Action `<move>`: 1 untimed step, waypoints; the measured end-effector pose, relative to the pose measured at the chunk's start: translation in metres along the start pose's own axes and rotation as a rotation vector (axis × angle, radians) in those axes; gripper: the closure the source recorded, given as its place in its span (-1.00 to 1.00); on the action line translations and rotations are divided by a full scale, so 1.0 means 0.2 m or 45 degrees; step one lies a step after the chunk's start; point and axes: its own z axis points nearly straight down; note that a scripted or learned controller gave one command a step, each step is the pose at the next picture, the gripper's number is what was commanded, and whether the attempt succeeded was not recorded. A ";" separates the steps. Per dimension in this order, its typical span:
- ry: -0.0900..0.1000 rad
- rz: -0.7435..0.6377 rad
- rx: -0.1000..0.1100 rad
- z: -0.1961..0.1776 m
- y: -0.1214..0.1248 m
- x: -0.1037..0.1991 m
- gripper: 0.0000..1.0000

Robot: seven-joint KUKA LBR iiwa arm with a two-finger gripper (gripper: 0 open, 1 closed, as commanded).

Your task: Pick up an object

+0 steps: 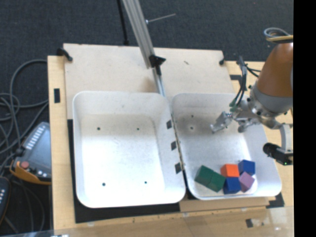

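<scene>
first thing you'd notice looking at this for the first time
The cluster of coloured blocks in the near corner of the right bin: a green block, an orange block, two blue ones and a purple block. Next, the arm's orange band at the right edge, with the gripper above the bin's middle, away from the blocks.

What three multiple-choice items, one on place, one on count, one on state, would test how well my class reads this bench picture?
1. Where do the blocks lie?
A. left bin, far corner
B. right bin, near corner
C. on the bench between the bins

2. How many blue blocks are there?
A. none
B. two
C. four

3. Where is the end effector?
A. above bare floor of the right bin, apart from the blocks
B. pressed onto the green block
C. over the left bin

Key: 1 B, the blocks cluster at the right bin's near edge. 2 B, two blue ones flank the orange block. 3 A, the end effector hangs over bare floor, away from the cluster.
</scene>
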 end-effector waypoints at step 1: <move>0.001 -0.008 0.009 0.44 0.23 0.11 -1.00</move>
